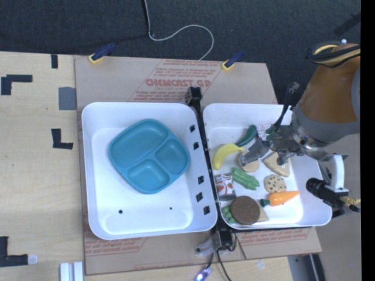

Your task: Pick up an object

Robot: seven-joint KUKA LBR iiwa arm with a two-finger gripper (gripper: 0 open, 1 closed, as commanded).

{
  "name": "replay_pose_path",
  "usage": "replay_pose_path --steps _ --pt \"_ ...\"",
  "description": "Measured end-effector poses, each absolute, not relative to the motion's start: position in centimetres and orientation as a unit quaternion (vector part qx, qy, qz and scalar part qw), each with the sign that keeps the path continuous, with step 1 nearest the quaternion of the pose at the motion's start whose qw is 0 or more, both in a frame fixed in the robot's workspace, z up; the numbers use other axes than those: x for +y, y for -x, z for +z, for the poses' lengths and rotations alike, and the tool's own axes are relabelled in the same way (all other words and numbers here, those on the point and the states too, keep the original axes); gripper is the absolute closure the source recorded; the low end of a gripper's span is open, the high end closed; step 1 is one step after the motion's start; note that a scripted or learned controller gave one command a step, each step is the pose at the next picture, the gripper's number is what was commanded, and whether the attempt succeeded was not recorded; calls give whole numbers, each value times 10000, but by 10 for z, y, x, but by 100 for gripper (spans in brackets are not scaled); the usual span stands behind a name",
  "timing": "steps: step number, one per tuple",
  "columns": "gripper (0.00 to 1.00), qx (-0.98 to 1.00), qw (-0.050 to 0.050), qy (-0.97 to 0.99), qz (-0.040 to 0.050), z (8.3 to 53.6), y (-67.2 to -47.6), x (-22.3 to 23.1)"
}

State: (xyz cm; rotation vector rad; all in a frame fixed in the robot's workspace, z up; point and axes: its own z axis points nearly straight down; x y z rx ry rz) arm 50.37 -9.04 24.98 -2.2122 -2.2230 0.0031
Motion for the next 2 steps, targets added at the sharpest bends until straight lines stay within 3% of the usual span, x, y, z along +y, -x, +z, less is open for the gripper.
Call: replay_pose_path --steps 1,2 --pt "0 -7086 31 7056 15 228 -482 -46" --pt "0 -7084 38 7058 26 181 -482 -7"
